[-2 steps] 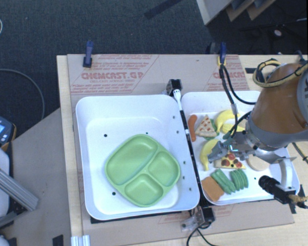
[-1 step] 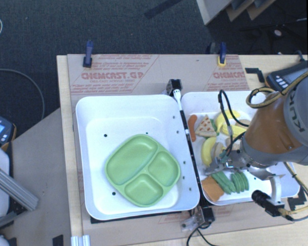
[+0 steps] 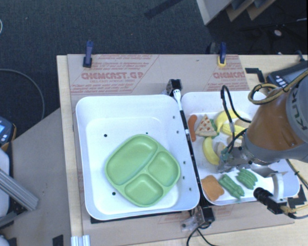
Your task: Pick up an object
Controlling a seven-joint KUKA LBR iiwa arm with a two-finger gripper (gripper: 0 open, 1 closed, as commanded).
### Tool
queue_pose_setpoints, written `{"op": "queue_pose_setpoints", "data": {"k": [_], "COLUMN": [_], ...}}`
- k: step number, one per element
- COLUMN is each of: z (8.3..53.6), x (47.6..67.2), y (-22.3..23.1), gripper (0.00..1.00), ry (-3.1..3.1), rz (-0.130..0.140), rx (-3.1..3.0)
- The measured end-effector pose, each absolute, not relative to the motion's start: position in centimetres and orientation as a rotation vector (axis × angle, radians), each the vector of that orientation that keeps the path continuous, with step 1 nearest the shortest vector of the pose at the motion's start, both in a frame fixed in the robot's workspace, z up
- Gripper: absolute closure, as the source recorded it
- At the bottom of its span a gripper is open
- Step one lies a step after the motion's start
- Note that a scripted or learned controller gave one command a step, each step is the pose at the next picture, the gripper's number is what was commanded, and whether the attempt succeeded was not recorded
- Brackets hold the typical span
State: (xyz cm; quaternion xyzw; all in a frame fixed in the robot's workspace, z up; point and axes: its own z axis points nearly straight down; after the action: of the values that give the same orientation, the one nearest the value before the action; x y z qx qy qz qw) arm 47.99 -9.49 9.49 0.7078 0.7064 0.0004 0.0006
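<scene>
My gripper (image 3: 227,160) sits low in the right bin (image 3: 203,99) beside the banana (image 3: 210,151); its state I cannot tell. The banana looks like light, stiff, smooth plastic, likely slippery. I judge a grasp across its middle soundest.

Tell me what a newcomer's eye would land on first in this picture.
First the green divided plate, lying alone in the left bin. Next the arm's orange band, low over the right bin, where the gripper is down among toy food: a banana, green pea pods and a sandwich wedge.
</scene>
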Motion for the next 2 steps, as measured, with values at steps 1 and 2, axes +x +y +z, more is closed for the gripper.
{"op": "queue_pose_setpoints", "data": {"k": [1,2], "z": [27.2,15.6], "x": [48.1,48.9], "y": [-8.6,-11.3], "gripper": [1.0,1.0], "ry": [2.216,2.224], "rz": [0.015,-0.009], "rx": [2.208,2.229]}}
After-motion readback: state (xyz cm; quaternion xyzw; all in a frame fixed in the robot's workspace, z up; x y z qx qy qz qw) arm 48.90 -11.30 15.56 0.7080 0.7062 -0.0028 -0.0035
